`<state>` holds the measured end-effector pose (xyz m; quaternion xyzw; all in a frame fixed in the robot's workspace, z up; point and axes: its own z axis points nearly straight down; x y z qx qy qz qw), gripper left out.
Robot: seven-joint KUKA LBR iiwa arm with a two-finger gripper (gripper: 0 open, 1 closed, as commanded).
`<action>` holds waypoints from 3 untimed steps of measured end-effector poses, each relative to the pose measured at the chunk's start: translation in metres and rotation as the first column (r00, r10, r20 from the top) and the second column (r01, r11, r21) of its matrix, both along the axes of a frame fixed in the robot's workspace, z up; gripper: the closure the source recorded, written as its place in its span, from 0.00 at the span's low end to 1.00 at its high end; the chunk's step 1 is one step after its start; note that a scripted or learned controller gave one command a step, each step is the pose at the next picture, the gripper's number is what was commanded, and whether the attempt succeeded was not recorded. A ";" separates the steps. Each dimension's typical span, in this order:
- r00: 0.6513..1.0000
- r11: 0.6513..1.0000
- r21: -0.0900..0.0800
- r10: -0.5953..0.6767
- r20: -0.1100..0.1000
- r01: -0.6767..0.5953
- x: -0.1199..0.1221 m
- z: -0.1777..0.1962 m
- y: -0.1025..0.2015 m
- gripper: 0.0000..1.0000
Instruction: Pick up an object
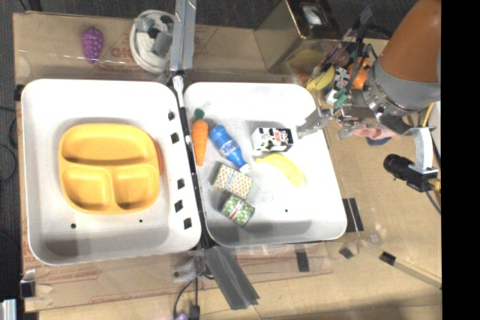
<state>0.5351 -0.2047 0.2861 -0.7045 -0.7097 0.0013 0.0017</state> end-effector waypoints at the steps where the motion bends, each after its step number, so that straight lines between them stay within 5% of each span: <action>1: 0.996 0.996 0.001 0.093 -0.002 -0.093 -0.003 -0.094 0.051 0.00; 2: 0.993 0.993 0.002 -0.115 0.000 0.115 -0.003 -0.195 0.009 0.00; 3: 0.994 0.994 0.001 -0.108 0.001 0.108 0.039 -0.194 0.027 0.00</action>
